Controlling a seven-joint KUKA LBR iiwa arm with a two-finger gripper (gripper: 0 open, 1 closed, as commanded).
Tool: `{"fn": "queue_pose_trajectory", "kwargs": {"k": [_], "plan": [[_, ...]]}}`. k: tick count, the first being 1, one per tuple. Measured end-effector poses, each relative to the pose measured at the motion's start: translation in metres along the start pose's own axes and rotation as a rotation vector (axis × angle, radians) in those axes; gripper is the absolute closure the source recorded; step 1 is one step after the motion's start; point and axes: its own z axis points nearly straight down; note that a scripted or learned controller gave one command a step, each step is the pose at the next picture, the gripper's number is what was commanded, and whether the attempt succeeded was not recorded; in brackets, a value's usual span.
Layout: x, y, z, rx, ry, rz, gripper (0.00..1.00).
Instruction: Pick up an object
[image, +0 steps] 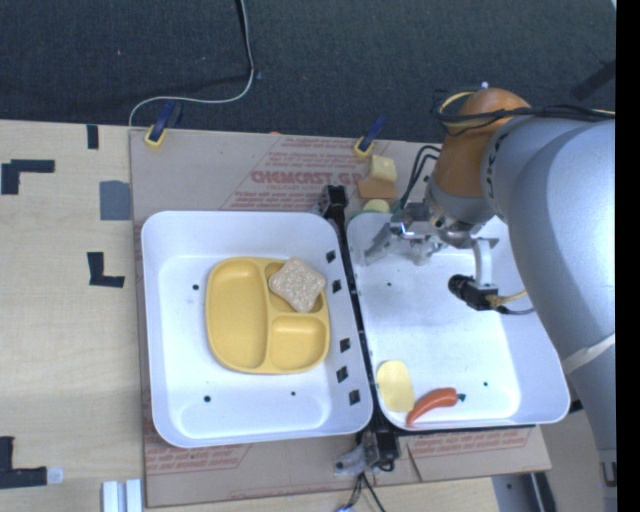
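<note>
I see two bins side by side | left bin (170, 400): divided plate (240, 320), cracker (297, 285) on its far right compartment | right bin (530, 395): flat oval piece (394, 384) and pepper (432, 403) touching at near edge | arm (560, 220) over far right.

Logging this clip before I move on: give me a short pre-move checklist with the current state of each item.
1. Pickable things in the right bin: ok; orange piece and pale yellow piece lie near its front edge.
2. Those two apart from each other: cannot tell, they look close.
3. Gripper over the right bin: ok, near its back-left corner.
4. Gripper above a target: not ok, both pieces lie at the opposite end.
5. Yellow tray in left bin, away from the arm: ok.
</note>
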Motion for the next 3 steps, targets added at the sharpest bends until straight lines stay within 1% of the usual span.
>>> {"fn": "queue_pose_trajectory", "kwargs": {"k": [1, 2, 3], "plan": [[0.014, -0.004, 0.0, 0.001, 0.0, -0.001, 0.0], [-0.02, 0.0, -0.001, -0.001, 0.0, 0.001, 0.0], [0.014, 0.0, 0.0, 0.001, -0.005, -0.003, 0.0]]}}
